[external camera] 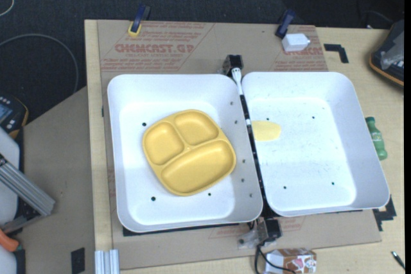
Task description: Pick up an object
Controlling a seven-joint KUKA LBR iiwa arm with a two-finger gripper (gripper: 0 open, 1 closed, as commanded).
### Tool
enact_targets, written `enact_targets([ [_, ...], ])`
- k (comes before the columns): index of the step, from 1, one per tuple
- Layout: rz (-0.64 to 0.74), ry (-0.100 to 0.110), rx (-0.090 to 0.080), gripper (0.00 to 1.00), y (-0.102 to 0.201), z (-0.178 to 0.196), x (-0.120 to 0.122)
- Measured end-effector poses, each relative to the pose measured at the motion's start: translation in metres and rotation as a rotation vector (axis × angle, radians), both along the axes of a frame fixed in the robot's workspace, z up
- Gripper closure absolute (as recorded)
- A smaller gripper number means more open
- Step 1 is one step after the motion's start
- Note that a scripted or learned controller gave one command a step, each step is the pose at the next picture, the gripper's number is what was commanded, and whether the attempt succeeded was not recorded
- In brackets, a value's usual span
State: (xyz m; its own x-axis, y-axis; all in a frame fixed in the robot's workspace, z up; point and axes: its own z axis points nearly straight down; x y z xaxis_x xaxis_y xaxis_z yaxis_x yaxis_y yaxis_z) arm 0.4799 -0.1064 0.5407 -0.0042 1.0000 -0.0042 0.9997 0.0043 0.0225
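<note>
Starting from the divider [247, 138] where the two bins meet, and taking every place from it: the left bin [125, 138] holds a yellow sectioned plate [188, 151], lying flat with its right rim just beside that divider. Just across the divider, in the right bin [321, 138], a small pale yellow piece [265, 131] lies flat on the floor, touching or nearly touching the wall. Either could serve as the object to pick. With the gripper nowhere in these frames, I cannot tell how far open it is or whether it has hold of anything. My judgement of the risks: the plate is broad, shallow and smooth, so fingers coming straight down would likely land on its curved compartments and slide off unless they catch a rim or a rib. The small piece looks thin and hugs the wall, so one finger may strike the divider, or the fingers may close above it and come up with nothing.
</note>
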Motion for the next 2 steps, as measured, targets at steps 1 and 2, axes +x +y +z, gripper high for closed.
enact_targets([
  [1,-0.003,0.016,0.001,1.00,-0.001,0.001,0.000],
  [2,0.006,0.032,0.006,1.00,0.087,-0.075,0.003],
])
